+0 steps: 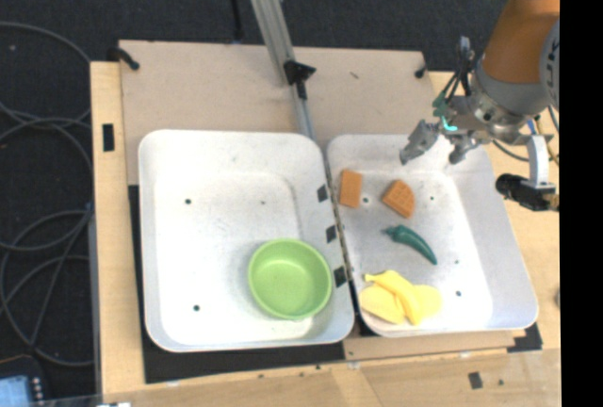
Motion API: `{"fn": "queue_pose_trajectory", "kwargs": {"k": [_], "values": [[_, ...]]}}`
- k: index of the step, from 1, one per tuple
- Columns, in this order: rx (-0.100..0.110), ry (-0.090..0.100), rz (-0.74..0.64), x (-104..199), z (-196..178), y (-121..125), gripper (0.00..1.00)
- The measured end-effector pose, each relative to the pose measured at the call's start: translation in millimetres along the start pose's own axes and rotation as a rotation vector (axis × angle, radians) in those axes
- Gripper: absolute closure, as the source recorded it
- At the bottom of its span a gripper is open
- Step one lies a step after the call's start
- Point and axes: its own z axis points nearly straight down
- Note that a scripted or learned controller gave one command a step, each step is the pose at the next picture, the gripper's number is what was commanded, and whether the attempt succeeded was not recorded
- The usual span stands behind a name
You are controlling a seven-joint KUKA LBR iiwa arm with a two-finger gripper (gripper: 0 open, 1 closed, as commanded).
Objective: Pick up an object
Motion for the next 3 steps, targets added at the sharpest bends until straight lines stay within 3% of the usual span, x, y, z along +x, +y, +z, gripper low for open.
{"fn": "queue_pose_trajectory", "kwargs": {"k": [1, 3], "values": [[0.005, 0.000, 0.004, -6.3, 60.9, 3.4, 0.00], [0.004, -0.001, 0.008, -10.0, 135.1, 3.7, 0.00]]}}
